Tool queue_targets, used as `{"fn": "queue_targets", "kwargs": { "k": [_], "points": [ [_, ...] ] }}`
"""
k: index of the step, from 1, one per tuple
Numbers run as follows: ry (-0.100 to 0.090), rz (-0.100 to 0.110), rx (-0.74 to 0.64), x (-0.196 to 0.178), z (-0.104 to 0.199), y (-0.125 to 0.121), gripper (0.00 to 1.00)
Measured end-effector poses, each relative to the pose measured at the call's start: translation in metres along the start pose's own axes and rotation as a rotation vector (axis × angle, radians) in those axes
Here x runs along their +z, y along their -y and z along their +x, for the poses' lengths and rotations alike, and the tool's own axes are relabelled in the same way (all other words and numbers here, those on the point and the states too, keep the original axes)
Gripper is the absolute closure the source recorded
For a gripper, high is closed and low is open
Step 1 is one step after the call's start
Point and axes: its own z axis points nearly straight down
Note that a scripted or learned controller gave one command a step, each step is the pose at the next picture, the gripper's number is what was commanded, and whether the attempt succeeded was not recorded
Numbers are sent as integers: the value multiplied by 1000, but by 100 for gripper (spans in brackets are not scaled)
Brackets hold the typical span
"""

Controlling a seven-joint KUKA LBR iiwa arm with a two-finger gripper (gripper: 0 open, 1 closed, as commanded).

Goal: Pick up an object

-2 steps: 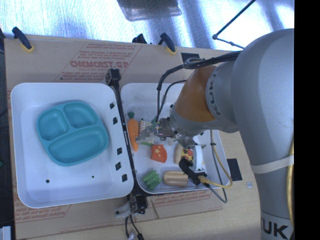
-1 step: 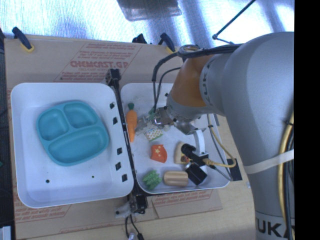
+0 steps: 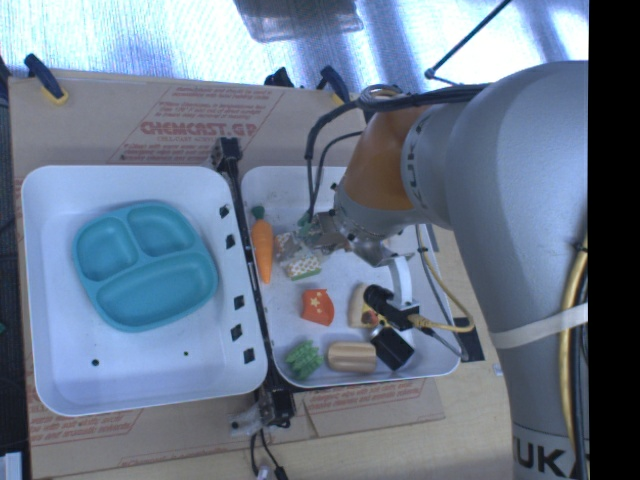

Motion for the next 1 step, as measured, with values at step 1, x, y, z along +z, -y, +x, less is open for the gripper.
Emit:
{"fn": "queue_targets", "kwargs": {
  "k": [1],
  "points": [
    [-2, -3, 81, -120, 33, -30, 100]
  ]
}}
